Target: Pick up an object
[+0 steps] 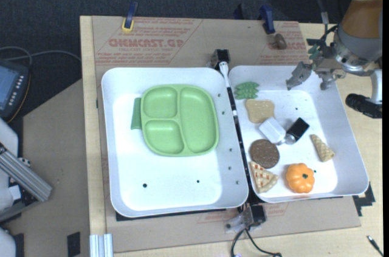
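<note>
My gripper [307,83] hangs over the back of the right bin [340,128], fingers spread open with nothing between them. Below and in front of it lie the bin's objects: a green leafy piece [247,90], a tan bread slice [260,110], a white block [271,130] touching a black block [296,129], a brown round cookie [264,153], a pizza slice [262,177], an orange pumpkin [300,178] and a tan wedge [321,147]. The gripper touches none of them.
The left bin [121,164] holds a green divided plate [179,119]. The raised rims where the two bins meet [234,128] run down the middle. Clamps [128,17] sit at the bench's back edge.
</note>
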Tool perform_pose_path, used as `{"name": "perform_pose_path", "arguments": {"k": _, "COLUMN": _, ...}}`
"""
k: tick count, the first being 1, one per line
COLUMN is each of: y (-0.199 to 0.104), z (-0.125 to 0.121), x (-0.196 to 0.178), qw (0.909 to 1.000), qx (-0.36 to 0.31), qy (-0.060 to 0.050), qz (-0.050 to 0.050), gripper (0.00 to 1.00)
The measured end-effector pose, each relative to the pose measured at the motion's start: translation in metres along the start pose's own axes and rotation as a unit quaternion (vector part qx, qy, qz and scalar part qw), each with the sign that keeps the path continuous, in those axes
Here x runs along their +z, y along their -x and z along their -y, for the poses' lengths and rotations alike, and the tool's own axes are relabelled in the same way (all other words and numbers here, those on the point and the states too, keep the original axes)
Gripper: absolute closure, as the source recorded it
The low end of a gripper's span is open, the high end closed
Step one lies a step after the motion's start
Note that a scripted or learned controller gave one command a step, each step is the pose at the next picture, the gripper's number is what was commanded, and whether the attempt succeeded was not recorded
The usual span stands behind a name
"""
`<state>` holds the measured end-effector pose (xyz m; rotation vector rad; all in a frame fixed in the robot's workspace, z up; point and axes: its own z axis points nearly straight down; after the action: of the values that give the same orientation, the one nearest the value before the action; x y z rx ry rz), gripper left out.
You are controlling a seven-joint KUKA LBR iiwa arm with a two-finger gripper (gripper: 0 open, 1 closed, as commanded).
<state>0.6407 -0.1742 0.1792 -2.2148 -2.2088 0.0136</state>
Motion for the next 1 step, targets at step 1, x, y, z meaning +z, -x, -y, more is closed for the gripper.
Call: {"name": "perform_pose_path", "arguments": {"k": 1, "y": -0.0002, "z": -0.0034, "x": -0.0089, "qw": 1.0, "qx": -0.001, "qy": 0.007, "qz": 0.001, "gripper": 0.0}}
